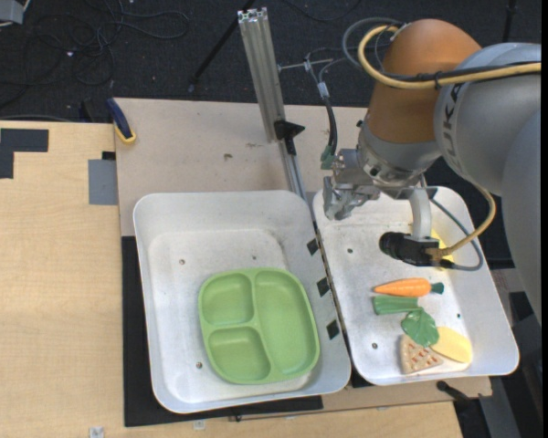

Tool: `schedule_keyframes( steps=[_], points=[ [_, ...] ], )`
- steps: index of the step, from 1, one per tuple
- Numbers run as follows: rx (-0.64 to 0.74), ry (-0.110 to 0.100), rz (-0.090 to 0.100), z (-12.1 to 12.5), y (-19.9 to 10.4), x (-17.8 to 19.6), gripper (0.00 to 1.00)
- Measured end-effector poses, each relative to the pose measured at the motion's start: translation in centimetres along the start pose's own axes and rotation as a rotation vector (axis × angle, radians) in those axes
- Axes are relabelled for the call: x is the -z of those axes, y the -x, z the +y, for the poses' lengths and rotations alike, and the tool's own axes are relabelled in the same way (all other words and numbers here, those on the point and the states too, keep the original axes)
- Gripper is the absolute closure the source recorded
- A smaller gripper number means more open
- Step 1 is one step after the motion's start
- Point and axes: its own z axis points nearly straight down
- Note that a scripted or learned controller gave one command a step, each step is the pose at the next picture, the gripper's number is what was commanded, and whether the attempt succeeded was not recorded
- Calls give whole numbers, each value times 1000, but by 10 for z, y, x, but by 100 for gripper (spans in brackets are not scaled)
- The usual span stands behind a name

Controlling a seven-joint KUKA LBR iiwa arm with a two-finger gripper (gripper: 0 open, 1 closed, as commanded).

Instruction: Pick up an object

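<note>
In the right bin point(365, 359) lie several toy foods near its front right: an orange carrot point(404, 288), a green piece point(395, 306), a green leafy piece point(421, 328), a yellow piece point(453, 343) and a waffle-patterned wedge point(418, 358). My gripper point(340, 203) hangs over the back left corner of the right bin, well apart from the toys, with nothing seen between its fingers. A green three-compartment plate point(256, 325) lies in the left bin point(164, 245).
A metal post point(265, 71) rises behind the bins, just left of the gripper. The divider between the bins point(321, 272) runs below the gripper. A wooden bench top point(46, 272) spreads to the left.
</note>
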Motion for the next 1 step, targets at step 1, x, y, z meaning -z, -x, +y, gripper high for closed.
schedule_keyframes(
  steps=[1],
  points=[
    [-1, 0, -2, -4, -51, -18, 100]
  ],
)
